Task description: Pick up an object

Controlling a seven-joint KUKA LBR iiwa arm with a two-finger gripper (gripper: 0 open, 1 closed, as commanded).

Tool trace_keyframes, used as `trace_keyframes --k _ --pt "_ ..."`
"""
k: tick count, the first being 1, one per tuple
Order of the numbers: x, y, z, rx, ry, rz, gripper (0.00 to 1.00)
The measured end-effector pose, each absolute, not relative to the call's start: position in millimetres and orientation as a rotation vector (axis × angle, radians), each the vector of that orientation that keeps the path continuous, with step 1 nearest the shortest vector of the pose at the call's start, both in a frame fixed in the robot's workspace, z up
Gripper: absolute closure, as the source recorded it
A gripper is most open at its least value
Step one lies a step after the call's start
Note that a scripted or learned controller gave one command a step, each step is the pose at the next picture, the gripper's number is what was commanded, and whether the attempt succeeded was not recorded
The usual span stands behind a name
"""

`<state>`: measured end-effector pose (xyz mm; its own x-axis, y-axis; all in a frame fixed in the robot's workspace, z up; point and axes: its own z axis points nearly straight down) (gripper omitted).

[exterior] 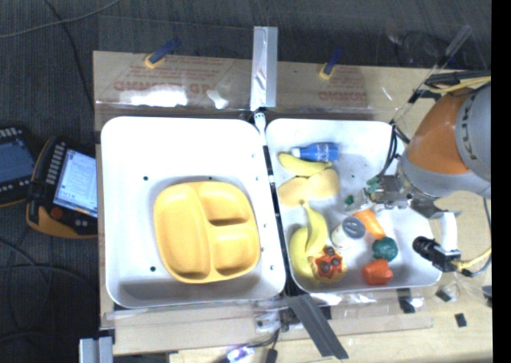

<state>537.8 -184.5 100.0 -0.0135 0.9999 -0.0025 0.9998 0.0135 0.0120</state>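
The right bin [363, 132] holds a pile of small things. A blue bottle [318, 151] lies at its far side, with a small banana [300, 164] and a pale yellow piece [313, 187] beside it. A larger banana [307, 238] curves along the left wall. Close to it sit a red and orange toy [328, 264], a white and grey round item [351, 230], an orange carrot [369, 222], a dark green ball [385, 248] and a red piece [378, 273]. My gripper [385, 191] hangs low over the bin's right side, just above the carrot.
A yellow divided plate [207, 230] lies in the left bin [128, 194]. A metal divider [264, 66] stands behind the seam between the bins. A handheld pendant with a screen [64, 190] lies off the bench at the left.
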Motion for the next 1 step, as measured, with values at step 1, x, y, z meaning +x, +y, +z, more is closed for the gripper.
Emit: trace_keyframes --k 1 --pt "572.1 -165.6 192.1 2.299 2.141 -0.007 1.0"
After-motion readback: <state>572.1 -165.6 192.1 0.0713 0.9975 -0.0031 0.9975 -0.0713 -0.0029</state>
